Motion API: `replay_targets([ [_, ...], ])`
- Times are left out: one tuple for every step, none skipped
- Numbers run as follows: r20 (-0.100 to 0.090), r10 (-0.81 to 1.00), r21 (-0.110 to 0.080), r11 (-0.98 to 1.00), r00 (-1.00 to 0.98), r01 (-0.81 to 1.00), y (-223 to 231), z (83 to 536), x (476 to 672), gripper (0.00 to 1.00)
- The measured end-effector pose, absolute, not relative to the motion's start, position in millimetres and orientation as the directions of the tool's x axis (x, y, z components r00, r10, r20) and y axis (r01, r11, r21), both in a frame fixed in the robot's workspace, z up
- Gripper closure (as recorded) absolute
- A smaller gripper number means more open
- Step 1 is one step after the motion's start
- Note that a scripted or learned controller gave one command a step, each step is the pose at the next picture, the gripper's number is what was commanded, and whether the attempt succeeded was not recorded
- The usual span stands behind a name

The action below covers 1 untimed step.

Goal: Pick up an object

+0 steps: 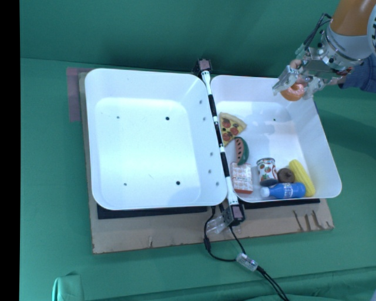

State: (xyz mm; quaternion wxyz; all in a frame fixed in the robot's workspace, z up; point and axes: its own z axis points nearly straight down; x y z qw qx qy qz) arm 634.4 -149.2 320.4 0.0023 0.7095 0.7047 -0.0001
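In the camera view, two shallow white bins are seen side by side on a green surface (53, 147), resting on a sheet of brown cardboard (176, 238). The left bin (106, 82) is shown with a few small dark dots on its floor. A black-and-white striped bar (218, 138) is laid along the seam between the bins, and a cable (247, 261) is trailed from its near end toward the lower edge.

The arm is seen entering from the upper right, its orange band (352, 14) above the grey wrist. The gripper (296, 87) is held above the far right corner of the right bin (320, 141), lifted clear of the bin floor. A small orange object (293, 92) is seen between its fingers, which are closed around it.

The other things are gathered in the near half of the right bin. A pizza slice (230, 126) is placed near the striped bar, with a watermelon slice (241, 149) just below it. A wafer-like block (242, 177) lies nearer the front. Beside it a small can (267, 170) stands upright, a chocolate doughnut (286, 175) is set next to it, and a corn cob (302, 177) lies along the right wall. A blue bottle (285, 191) is laid on its side at the front.
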Motion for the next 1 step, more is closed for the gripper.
replay_targets([
  [-0.009, 1.000, 0.014, -0.011, 0.011, 1.000, -151.0, 336.2, 636.4, 1.00],
])
